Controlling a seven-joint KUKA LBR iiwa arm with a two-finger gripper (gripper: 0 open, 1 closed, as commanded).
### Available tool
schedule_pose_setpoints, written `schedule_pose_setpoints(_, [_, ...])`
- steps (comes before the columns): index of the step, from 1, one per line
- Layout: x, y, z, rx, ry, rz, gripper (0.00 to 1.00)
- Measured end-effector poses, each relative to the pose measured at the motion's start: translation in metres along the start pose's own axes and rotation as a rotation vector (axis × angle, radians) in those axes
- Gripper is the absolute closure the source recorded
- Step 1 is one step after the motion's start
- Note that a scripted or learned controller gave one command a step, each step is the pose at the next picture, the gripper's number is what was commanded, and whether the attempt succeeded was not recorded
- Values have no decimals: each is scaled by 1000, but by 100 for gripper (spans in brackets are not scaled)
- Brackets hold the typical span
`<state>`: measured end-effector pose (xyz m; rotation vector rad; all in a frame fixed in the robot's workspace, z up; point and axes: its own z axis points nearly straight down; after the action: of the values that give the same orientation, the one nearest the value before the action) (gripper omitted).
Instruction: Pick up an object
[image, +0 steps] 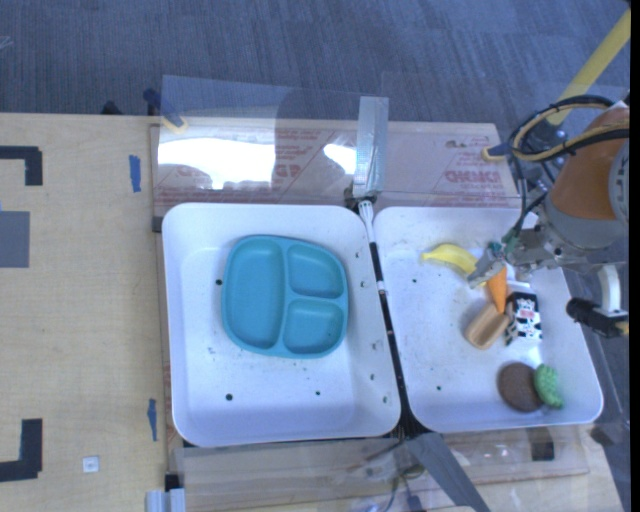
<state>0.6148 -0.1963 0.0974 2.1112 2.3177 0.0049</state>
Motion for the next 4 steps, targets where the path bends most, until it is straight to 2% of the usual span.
schedule_pose_setpoints(1, [0,1,-10,-2,-1,-2,100])
schedule_pose_setpoints(2, [-28,30,5,45,19,90,100])
schedule_pose_setpoints(3, [-17,39,8,15,24,81,0])
schedule_pose_setpoints(4, [-22,41,-5,-1,4,78,100])
